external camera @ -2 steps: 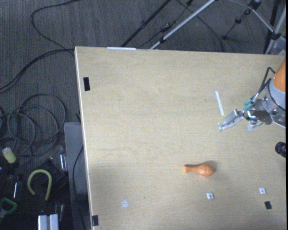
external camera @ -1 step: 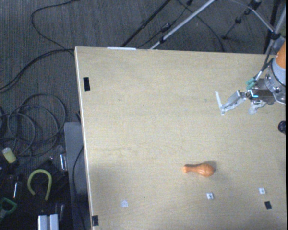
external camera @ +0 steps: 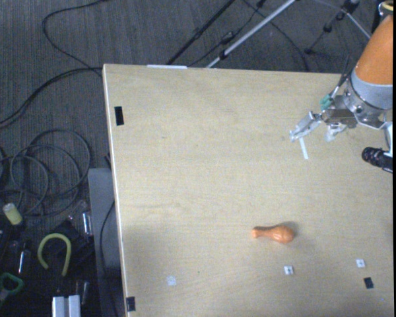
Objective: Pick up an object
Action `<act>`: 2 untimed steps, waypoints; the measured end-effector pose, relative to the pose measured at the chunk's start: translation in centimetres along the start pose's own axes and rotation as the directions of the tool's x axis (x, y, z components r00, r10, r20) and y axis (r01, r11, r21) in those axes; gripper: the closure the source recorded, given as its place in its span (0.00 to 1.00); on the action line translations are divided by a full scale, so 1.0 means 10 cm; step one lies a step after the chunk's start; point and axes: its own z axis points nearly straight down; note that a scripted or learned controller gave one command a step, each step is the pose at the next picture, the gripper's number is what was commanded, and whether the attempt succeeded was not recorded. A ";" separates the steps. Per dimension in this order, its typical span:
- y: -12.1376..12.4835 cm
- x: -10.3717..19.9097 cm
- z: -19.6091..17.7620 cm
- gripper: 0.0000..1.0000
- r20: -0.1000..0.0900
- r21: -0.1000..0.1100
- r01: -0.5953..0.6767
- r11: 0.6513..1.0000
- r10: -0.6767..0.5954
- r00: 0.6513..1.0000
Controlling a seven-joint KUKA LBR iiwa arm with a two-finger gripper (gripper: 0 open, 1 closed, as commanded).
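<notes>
A small orange object [external camera: 274,233], shaped like a pear with a narrow neck pointing left, lies on its side on the tan board [external camera: 198,164], low and right of centre. My gripper [external camera: 315,136] hangs at the right side of the board, well above the orange object in the view and a little to its right, apart from it. Its light fingers [external camera: 298,133] are spread open and nothing sits between them. The grey arm with its orange band [external camera: 376,48] comes in from the upper right.
Small white tags [external camera: 288,269] and a black one [external camera: 368,282] lie near the board's lower right, and a black tag [external camera: 119,115] sits at its left edge. Cables [external camera: 39,170] and tools cover the floor on the left. Tripod legs [external camera: 270,15] stand behind the board.
</notes>
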 end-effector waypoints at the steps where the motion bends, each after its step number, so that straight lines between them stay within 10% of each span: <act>1: 0.46 0.00 1.01 0.00 0.000 0.000 0.081 0.997 -0.081 0.997; 2: 0.49 -0.15 1.44 0.00 0.000 -0.001 0.393 0.920 -0.393 0.920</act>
